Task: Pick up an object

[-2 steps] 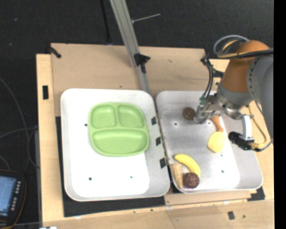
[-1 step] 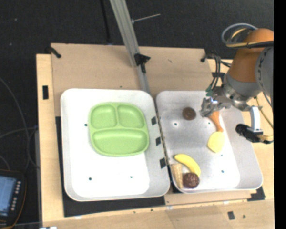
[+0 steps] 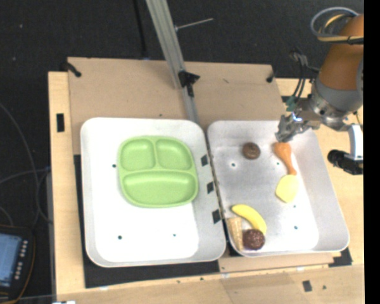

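The right bin holds an orange carrot, a pale yellow piece, a brown round item, a yellow banana, a dark red-brown round item and a tan stick-shaped item. My gripper hangs at the far right side of this bin, right above the carrot's upper end. Nothing shows between its fingers.
The left bin carries a green three-compartment plate. A slanted metal pole runs down to the gap between the bins. Black clips line the divider. A screen sits at the bottom left, off the bench.
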Available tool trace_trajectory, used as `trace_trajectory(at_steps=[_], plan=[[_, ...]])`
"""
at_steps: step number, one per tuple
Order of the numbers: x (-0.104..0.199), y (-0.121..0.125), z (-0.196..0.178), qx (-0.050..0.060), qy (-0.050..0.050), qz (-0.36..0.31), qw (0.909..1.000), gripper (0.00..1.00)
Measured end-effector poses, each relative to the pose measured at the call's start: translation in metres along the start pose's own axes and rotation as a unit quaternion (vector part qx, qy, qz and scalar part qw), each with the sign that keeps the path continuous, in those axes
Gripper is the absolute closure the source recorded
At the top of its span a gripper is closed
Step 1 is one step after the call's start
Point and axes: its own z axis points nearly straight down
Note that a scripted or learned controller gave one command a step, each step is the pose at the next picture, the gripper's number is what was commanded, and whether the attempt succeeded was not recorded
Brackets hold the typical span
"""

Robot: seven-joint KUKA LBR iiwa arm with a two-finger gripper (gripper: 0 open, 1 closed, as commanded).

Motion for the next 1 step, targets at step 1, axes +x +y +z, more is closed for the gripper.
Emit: trace_trajectory(at_steps=[1], plan=[[-0.0020, 0.0012, -0.0447, 0.001, 0.000, 0.000, 1.0000, 1.00]])
